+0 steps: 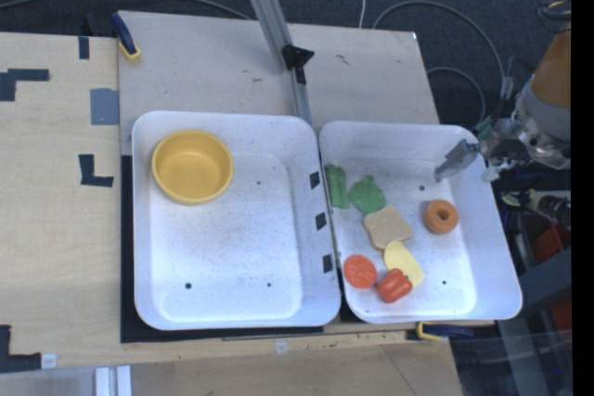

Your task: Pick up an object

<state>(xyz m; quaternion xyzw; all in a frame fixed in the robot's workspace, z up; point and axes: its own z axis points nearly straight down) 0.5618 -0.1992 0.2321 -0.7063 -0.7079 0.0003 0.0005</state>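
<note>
- The gripper [457, 160] hangs over the far right part of the right bin [501, 278]; its grey fingers slant down and to the left, and nothing sits between them. Whether they stand apart or together cannot be told from this view.
- The arm [548, 102] comes in from the right edge, its orange band just above the grey wrist.
- Nearest to the gripper is an orange ring-shaped doughnut toy [441, 217], lying flat just nearer than the fingertips, apart from them, its hole facing up.
- Left of the doughnut lies a tan toast-shaped slice [386, 225], its long axis running left-near to right-far.
- A pale yellow piece [405, 261] touches the near side of the slice and stretches towards the near right.
- A red pepper-like toy [394, 286] lies at the near end of the yellow piece, pointing right and slightly far.
- A round red tomato-like toy [360, 271] sits just left of it.
- Two green pieces lie towards the far left of this bin: a narrow one [335, 185] with its long axis running far to near, and a broader leafy one [368, 196] beside it on the right.
- The left bin [223, 301] holds a yellow bowl [192, 166], upright in its far left corner.
</note>
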